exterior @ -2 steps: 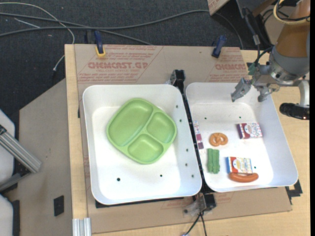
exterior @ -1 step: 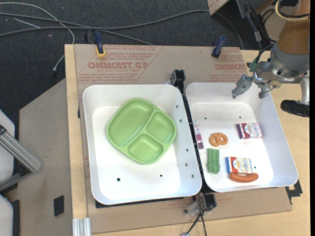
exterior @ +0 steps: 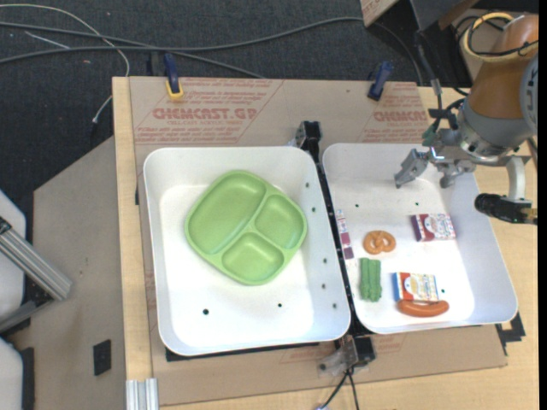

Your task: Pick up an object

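My gripper (exterior: 430, 170) hangs over the far part of the right bin (exterior: 359, 165), its two grey fingers spread open with nothing between them. Below it in that bin lie a small maroon-and-white packet (exterior: 432, 226), an orange pretzel (exterior: 379, 243), a green bean-shaped piece (exterior: 370, 278), a red-and-blue box (exterior: 418, 285) and a red sausage (exterior: 422, 308). The packet is the nearest item, a short way toward the front of the gripper.
The left bin (exterior: 171, 314) holds a green divided plate (exterior: 246, 226). A black clamp (exterior: 308, 134) sits between the bins at the back. The arm (exterior: 500, 84) comes in from the upper right. Cables and a cardboard box lie beyond the bench.
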Controlling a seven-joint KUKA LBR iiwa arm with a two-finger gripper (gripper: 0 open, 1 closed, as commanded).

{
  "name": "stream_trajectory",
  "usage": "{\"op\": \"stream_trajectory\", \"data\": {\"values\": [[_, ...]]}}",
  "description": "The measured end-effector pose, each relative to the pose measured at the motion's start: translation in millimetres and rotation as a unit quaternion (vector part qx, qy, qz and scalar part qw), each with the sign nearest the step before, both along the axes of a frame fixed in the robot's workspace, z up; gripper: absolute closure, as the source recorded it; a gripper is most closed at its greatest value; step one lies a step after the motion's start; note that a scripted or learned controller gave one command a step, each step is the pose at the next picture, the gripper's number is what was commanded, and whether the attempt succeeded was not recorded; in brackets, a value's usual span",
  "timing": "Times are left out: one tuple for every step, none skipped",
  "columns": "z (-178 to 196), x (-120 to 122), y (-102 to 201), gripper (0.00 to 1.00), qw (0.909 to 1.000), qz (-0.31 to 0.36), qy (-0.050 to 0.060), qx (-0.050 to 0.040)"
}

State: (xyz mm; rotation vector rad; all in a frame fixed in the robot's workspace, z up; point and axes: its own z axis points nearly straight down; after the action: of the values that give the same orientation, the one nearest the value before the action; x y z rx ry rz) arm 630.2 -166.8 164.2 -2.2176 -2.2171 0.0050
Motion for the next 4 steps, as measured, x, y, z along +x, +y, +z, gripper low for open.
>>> {"op": "stream_trajectory", "data": {"values": [[-55.8, 8.7, -2.8, 0.0, 1.0, 0.001, -0.002, -0.0005], [-79.8, 8.9, -2.0, 0.0, 1.0, 0.001, -0.001, -0.0004], [-66.8, 10.3, -1.8, 1.0, 1.0, 0.001, -0.004, -0.0005], [-7.7, 15.5, 5.4, 1.0, 1.0, 0.001, -0.005, -0.0013]]}}
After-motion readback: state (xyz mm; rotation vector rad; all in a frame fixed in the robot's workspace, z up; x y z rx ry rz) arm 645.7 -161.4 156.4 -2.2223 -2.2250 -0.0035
